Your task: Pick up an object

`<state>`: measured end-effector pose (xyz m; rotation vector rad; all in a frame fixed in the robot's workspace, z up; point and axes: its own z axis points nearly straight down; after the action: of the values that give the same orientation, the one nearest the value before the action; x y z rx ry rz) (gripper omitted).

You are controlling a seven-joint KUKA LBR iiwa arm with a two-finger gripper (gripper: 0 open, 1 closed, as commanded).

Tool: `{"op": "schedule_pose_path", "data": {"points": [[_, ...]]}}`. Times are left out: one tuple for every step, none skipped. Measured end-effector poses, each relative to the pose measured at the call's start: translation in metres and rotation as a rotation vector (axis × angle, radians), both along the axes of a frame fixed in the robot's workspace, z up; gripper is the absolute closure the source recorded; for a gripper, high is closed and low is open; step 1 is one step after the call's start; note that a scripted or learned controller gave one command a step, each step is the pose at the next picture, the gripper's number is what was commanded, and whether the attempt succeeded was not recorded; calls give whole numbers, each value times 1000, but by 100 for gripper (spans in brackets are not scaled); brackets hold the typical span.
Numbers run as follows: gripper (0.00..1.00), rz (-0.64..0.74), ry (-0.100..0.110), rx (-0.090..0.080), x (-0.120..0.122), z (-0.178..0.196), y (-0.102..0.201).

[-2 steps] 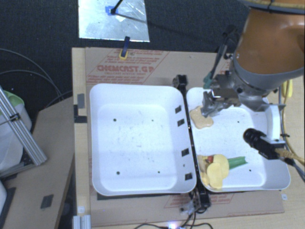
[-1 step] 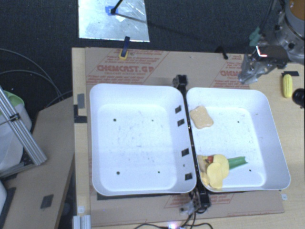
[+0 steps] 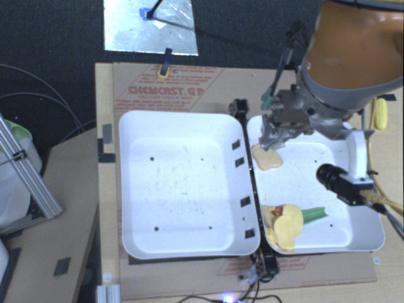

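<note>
The bench [image 3: 82, 169] carries a brown printed cardboard sheet [image 3: 170, 87], and on that sheet sit two shallow white bins side by side. The left bin [image 3: 136, 188] shows only faint scuffs and a few dark dots on its floor. The right bin [image 3: 366, 235] holds all the loose objects.

The arm [image 3: 356, 36] enters from the right, its orange band filling the upper right corner, with the grey wrist below it leaning down over the far left part of the right bin. A black cylindrical part [image 3: 338, 183] on a white bracket sticks out over the right side of that bin.

The end effector [image 3: 270, 141] hangs low at the back left of the right bin, right above a flat tan piece [image 3: 267, 159] that looks like a slice of toy bread. Its tip appears to touch or nearly touch the far edge of that piece, but how wide the fingers stand cannot be told, and nothing is visibly gripped between them.

Near the front left corner of the same bin lies a cluster: a yellow rounded object [image 3: 288, 227], a green leaf-like piece [image 3: 314, 214] pointing right from it, and a small red-and-white bit [image 3: 276, 212] at its upper left.

Beyond the bins, a silver foil sheet [image 3: 150, 16] lies on the dark floor, and a small blue and yellow item [image 3: 165, 64] rests at the cardboard's far edge.
</note>
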<state>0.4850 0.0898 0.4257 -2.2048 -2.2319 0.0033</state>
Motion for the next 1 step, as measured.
{"op": "schedule_pose_path", "data": {"points": [[100,-3,-11,-1,3,15,-5]]}}
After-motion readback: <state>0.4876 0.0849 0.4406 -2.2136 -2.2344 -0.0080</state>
